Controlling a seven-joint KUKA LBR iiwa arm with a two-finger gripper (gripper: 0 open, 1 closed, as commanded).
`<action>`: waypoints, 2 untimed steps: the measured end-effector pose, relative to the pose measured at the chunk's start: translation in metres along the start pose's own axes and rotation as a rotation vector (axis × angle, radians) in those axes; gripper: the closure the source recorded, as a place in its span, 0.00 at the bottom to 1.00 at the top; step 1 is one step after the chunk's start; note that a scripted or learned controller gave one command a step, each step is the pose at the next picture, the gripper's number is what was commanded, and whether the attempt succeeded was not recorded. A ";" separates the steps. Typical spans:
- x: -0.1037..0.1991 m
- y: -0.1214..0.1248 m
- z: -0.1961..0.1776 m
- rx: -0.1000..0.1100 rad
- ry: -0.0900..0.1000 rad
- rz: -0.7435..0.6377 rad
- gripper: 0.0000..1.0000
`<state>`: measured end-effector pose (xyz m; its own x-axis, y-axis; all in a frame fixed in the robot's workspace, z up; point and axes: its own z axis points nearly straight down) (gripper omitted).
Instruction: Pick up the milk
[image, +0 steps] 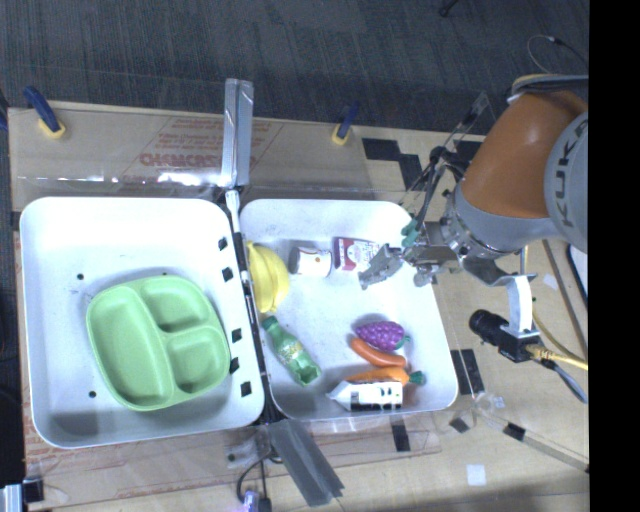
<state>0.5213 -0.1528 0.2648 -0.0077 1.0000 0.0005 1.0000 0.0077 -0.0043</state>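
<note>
The milk (350, 251), a small white and maroon carton, lies on its side near the back of the right bin (432, 300). My gripper (401, 270) hovers just to the right of it, low over the bin's back right part. Its fingers are spread, one fingertip (376, 270) close to the carton's right end, and nothing is between them. The grey arm with its orange band (515, 170) reaches in from the right.
Also in the right bin are a small white and red container (312, 262), a yellow banana (267, 276), a green bottle (291, 351), purple grapes (380, 332), two carrots (379, 353) and a white and yellow box (375, 395). The left bin holds a green divided plate (160, 342).
</note>
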 end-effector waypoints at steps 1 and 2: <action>0.061 0.055 0.115 0.002 0.000 0.018 0.00; 0.087 0.039 0.073 -0.003 -0.001 -0.146 0.00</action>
<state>0.5598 -0.0654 0.1913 -0.1531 0.9882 -0.0003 0.9882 0.1531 -0.0016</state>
